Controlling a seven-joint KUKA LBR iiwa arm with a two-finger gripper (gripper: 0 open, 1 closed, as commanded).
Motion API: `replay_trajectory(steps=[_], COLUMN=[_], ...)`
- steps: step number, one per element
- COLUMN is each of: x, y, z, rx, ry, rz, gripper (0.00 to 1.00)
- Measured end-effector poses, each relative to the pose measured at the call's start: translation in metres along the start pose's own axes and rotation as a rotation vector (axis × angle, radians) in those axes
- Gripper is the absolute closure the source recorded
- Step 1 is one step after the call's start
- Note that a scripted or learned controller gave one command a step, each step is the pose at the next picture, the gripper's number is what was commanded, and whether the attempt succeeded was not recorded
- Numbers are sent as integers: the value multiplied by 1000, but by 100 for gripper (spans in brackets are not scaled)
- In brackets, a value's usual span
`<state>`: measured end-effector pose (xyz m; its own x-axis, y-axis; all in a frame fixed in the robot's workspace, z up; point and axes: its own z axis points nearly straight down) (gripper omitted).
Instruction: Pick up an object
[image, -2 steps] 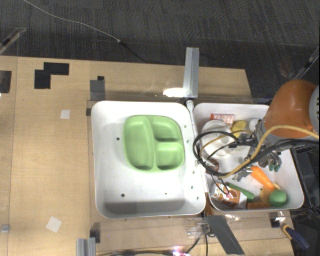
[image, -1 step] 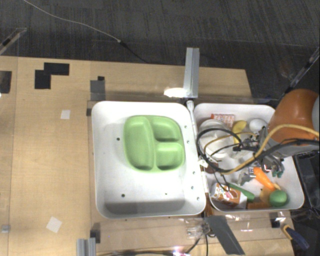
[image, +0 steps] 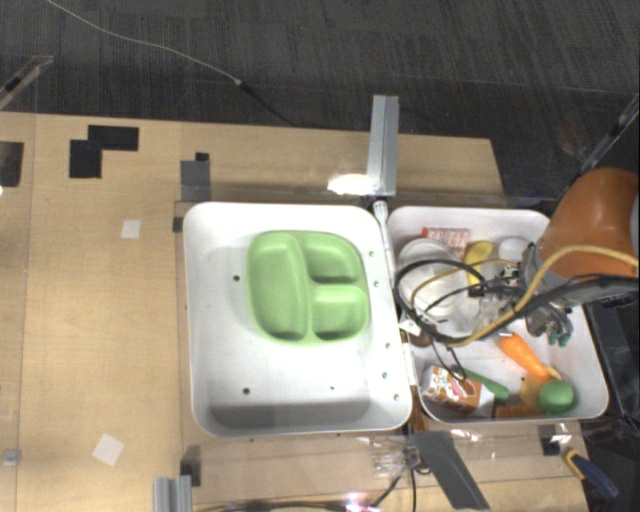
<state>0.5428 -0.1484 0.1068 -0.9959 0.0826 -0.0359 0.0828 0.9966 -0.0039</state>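
Cables (image: 455, 300), black and yellow, loop out from the arm's wrist over the middle of the right bin (image: 600, 395), and they hide most of the tool. The gripper (image: 500, 290) hangs low over that bin, its orange band (image: 600, 225) rising behind it toward the right edge of the view. Whether it is spread or pressed together cannot be told, since cable loops and the wrist body cover its tip; nothing can be seen held in it.

Objects to pick lie scattered around it in the right bin. Just below and to the right of the gripper lies an orange carrot-shaped toy (image: 522, 355), long and tapered, set at a slant. Further down, near the bin's lower right corner, sits a round green ball (image: 557, 396), smooth and matte. Below the gripper and to its left rests a brown printed packet (image: 450, 390), with a green stick-like piece (image: 490, 385) just beside it. Above the gripper, against the far wall, are a small red and white box (image: 446, 238) and a yellowish rounded item (image: 478, 252), partly covered by cable.

Well to the left of the gripper, the left bin (image: 220, 400) holds a light green divided tray (image: 305, 285) with three compartments, lying flat near the bin's upper middle.
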Motion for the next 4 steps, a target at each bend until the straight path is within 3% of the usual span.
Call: replay_trajectory(steps=[1,2,3,4], x=[-54,-53,-33,33], y=[35,34,9,-23], z=[-118,-116,10,15], rx=[-1,0,1,2], ry=[24,28,35,16], rz=[268,269,263,291], gripper=[100,0,0,0])
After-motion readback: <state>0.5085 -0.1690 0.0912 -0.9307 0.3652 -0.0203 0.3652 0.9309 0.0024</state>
